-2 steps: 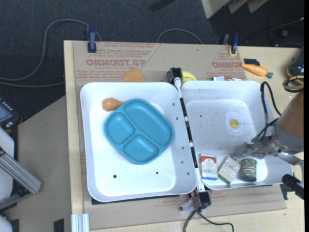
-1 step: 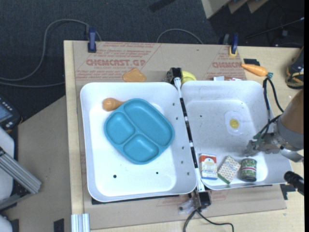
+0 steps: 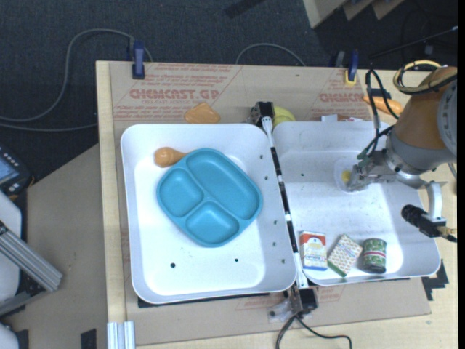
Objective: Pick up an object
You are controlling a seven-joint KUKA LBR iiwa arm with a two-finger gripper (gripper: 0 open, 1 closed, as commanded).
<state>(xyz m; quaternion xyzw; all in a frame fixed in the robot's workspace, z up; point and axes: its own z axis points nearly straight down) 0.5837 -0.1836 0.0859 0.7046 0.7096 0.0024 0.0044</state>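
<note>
My gripper [image 3: 357, 176] is low in the right bin [image 3: 320, 151], near its back middle, at the end of the grey arm with the orange band [image 3: 421, 122]. A small pale, yellowish object [image 3: 342, 174] lies right at the gripper's tip; whether they touch is unclear. Along the right bin's front edge sit a red and white carton [image 3: 313, 251], a patterned packet [image 3: 344, 254] and a green can [image 3: 373, 255]. The left bin [image 3: 145, 217] holds a blue divided plate [image 3: 209, 195] and an orange drumstick-like toy [image 3: 169, 155] beside the plate's back left corner.
On the bench behind the bins lie an orange piece [image 3: 202, 113] and a yellow-green object [image 3: 282, 115]. Cables [image 3: 374, 100] hang near the arm at the back right. A black clamp [image 3: 261, 111] sits where the bins meet.
</note>
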